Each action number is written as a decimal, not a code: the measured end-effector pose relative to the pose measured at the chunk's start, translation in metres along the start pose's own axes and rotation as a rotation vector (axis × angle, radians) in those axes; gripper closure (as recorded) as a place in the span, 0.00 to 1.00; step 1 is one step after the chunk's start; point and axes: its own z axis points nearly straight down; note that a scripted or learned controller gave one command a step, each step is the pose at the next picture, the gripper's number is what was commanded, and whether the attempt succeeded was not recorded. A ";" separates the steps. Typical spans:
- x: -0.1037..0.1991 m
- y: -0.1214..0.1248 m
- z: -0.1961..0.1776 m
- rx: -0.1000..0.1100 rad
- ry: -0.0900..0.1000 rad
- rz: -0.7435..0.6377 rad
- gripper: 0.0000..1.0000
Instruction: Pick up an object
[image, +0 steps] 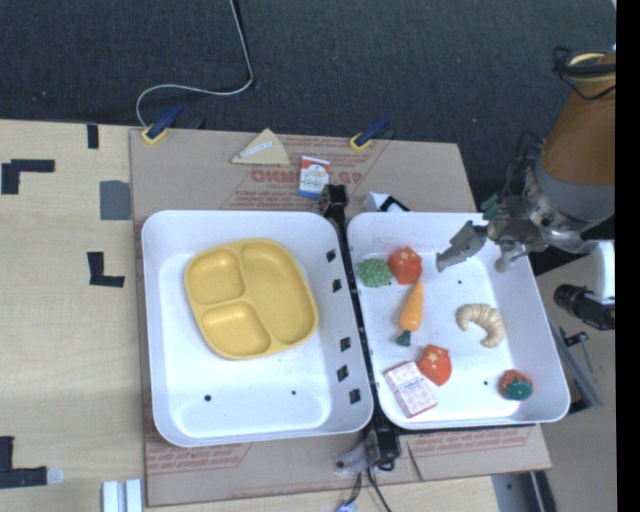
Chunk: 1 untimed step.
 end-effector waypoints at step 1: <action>0.040 0.012 0.099 0.003 0.001 0.000 0.00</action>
